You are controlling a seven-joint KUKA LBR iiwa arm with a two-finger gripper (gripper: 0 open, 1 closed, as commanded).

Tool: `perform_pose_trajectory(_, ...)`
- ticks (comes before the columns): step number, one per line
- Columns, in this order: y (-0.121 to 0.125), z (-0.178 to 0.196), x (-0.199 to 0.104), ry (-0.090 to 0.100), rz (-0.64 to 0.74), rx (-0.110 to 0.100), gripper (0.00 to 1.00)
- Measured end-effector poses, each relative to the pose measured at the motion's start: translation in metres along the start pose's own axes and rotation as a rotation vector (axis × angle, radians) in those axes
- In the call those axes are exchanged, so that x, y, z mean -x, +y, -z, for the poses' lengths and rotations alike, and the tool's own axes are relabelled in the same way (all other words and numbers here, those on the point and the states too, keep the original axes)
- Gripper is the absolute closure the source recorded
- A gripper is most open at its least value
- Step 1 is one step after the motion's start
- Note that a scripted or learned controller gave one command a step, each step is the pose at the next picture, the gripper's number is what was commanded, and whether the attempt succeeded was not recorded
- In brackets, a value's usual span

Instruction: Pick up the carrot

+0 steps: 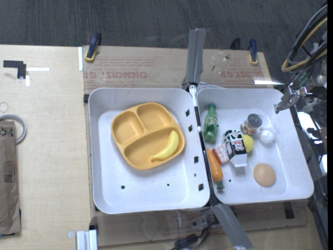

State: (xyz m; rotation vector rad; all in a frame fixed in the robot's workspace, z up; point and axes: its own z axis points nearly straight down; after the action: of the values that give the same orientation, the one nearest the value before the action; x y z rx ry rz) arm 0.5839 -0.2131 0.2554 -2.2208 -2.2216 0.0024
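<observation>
Carrot, orange and tapered [214,164], lies in the right white bin [291,191] against its left wall, green tip toward the front. A green plastic bottle [210,123] lies just behind it, and a small red-and-white packet [223,153] and black-and-white carton [237,146] crowd its right side. A yellow divided plate [130,132] holding a banana [167,147] sits in the left bin [104,191]. Whether the gripper [286,102], at the right bin's far right corner, is wide or narrow cannot be told.

I am looking down on a robotics lab. A pale wooden bench [41,155] carries two white bins [104,191] clamped over cardboard [135,66] by blue clamps [93,46]. Right of the bins hang bundled cables [307,40]; beyond them lies dark carpet [156,9].
</observation>
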Motion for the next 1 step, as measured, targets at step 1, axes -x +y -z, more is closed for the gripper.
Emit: perform_pose_trajectory(1,0.0079,-0.1116,-0.0573,0.000,-0.583,-0.003,0.00)
